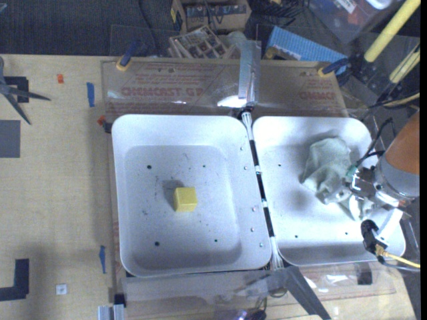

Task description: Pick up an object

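Note:
A small yellow cube (185, 199) lies near the middle of the left bin (133, 139). A crumpled pale grey-green cloth (325, 162) sits in the upper right part of the right bin (293, 232). My gripper (349, 187) reaches in from the right and is down at the cloth's lower right edge, touching or very close to it. The grey wrist and orange band (405, 149) rise behind it over the bin's right rim.
A metal divider (259, 179) runs between the two bins. Clear plastic panels (173, 89) stand behind the bins. Cables (383, 245) hang from the wrist over the right bin's lower right corner.

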Tool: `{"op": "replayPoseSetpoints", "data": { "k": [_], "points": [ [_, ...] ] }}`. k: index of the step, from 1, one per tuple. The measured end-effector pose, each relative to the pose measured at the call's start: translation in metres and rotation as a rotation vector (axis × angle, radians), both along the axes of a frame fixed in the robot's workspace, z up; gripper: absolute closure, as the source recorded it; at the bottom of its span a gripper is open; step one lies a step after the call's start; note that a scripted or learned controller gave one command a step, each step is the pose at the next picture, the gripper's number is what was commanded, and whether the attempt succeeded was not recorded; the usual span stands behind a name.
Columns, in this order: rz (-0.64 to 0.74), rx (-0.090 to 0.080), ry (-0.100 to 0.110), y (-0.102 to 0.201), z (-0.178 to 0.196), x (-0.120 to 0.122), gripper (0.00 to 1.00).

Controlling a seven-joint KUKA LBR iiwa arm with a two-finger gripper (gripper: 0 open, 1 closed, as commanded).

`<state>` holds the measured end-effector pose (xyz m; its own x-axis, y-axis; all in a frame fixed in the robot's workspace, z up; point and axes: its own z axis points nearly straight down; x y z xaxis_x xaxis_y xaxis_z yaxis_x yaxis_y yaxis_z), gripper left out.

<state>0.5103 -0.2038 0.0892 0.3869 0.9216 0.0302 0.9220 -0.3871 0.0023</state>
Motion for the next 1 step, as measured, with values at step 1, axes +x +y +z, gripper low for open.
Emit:
{"op": "replayPoseSetpoints", "data": {
  "k": [1],
  "points": [
    [-0.009, -0.018, 0.002, -0.0077, 0.0062, -0.0023, 1.0]
  ]
}}
